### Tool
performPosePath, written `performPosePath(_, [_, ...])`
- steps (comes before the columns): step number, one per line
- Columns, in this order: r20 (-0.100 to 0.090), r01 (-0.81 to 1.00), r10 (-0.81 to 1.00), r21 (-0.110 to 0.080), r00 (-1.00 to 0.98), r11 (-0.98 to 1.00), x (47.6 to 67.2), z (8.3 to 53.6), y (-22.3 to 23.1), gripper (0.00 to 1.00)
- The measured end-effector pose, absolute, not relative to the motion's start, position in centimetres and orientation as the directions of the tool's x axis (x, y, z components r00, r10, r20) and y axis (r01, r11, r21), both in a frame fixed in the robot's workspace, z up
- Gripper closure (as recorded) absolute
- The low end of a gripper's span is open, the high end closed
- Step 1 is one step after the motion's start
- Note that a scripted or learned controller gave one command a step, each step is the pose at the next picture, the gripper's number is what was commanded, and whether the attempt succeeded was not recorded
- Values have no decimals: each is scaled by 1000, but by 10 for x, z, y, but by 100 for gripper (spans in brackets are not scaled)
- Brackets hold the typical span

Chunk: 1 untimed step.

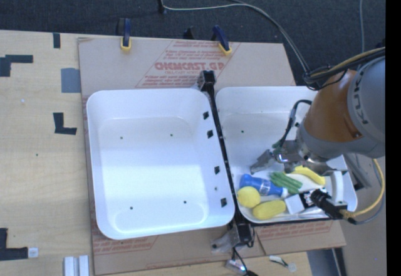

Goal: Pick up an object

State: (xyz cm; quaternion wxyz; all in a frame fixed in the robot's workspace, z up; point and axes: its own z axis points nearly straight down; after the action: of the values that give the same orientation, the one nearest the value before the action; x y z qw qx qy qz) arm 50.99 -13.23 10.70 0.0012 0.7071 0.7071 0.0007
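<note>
Camera view: the gripper [274,157] hangs over the right bin [250,102], fingers spread apart, holding nothing. Just beside it, toward the bin's near wall, lie a blue bottle [263,185], yellow lemon [248,196], yellow oval piece [270,209], green bundle [289,180] and banana [309,174].

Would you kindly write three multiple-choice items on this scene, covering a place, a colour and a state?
1. Where do the loose objects lie?
A. In the left bin
B. At the near end of the right bin
C. On the cardboard

2. What colour is the bottle lying among them?
A. Blue
B. Red
C. Black

3. Where is the gripper?
A. Over the left bin
B. Outside both bins
C. Low in the right bin, beside the pile

Answers:
1 B: the pile sits at the front of the right bin.
2 A: the blue bottle lies beside a yellow ball.
3 C: the gripper hangs just behind the pile.
</note>
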Motion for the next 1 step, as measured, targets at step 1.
performPosePath(1, [0,1000,1000,-1,-1,1,509,116,-132,100])
